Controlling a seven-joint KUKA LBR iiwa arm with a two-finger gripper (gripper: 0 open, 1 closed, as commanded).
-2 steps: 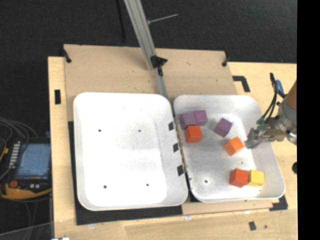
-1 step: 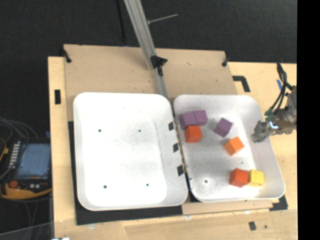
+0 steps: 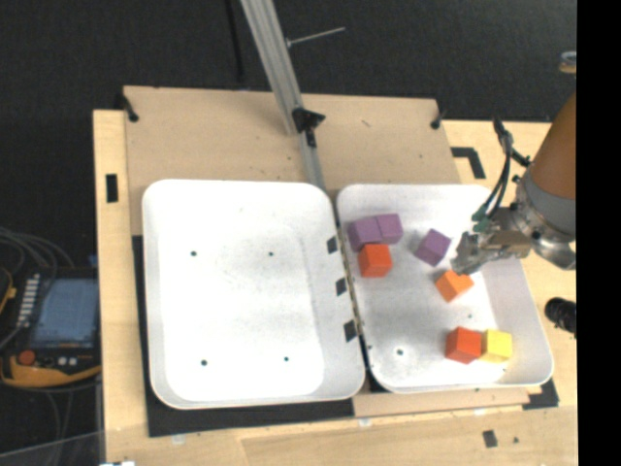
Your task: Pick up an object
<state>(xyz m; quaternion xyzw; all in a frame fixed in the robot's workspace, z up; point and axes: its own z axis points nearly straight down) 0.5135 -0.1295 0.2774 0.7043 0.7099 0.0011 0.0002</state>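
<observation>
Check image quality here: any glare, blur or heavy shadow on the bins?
Camera view: even light, left bin bright white but not blown out; blocks cast only faint shadows; gripper soft and slightly blurred over the orange block; floor around the bench very dark.
</observation>
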